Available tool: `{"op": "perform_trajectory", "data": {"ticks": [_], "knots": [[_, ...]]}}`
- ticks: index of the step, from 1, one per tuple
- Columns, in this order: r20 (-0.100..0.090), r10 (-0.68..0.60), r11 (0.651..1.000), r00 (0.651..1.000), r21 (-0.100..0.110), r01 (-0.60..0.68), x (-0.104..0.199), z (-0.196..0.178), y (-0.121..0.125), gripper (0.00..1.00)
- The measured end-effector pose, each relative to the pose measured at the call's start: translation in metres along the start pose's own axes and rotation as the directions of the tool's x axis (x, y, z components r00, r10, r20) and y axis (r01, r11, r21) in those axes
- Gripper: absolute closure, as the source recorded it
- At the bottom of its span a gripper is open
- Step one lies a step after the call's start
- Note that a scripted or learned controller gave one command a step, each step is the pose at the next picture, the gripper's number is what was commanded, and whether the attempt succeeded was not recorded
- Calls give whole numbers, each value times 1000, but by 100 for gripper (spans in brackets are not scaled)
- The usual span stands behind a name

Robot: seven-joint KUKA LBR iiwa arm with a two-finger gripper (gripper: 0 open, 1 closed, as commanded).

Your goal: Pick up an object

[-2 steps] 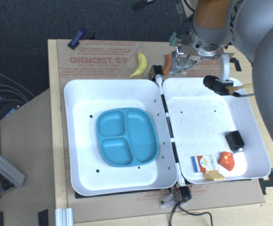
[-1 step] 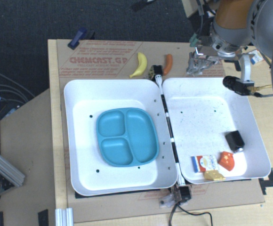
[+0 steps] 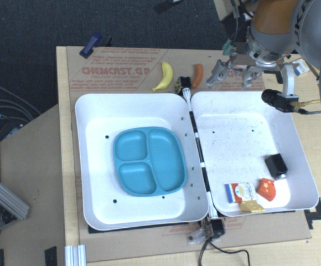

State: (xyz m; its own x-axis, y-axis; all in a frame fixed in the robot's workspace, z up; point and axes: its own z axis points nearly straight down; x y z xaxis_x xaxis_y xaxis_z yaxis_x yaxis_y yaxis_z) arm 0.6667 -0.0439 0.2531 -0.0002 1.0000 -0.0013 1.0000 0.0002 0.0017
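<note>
Black block [image 3: 275, 165] lies tilted, small and boxy

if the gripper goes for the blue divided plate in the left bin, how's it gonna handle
The blue plate looks like moulded plastic, so probably stiff and light. It lies flat in the left bin, so it is unlikely to roll or tip. Its glossy, low rounded rim may be slippery and awkward for the gripper to pinch.

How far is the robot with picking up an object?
Nothing looks picked up yet. The gripper is above the far edge of the right bin, with nothing between its fingers. The black block, red piece and small carton lie in that bin's near corner.
</note>
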Motion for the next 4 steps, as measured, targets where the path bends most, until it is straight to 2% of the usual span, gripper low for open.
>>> {"op": "perform_trajectory", "data": {"ticks": [1,2,3,4], "knots": [[-1,2,1000,1000,5,-2,-73,103,-35,0],[-1,2,1000,1000,5,-2,-141,169,-88,0],[-11,-3,1000,1000,6,3,-176,169,-144,0],[-6,0,1000,1000,3,0,-177,159,-144,100]]}}
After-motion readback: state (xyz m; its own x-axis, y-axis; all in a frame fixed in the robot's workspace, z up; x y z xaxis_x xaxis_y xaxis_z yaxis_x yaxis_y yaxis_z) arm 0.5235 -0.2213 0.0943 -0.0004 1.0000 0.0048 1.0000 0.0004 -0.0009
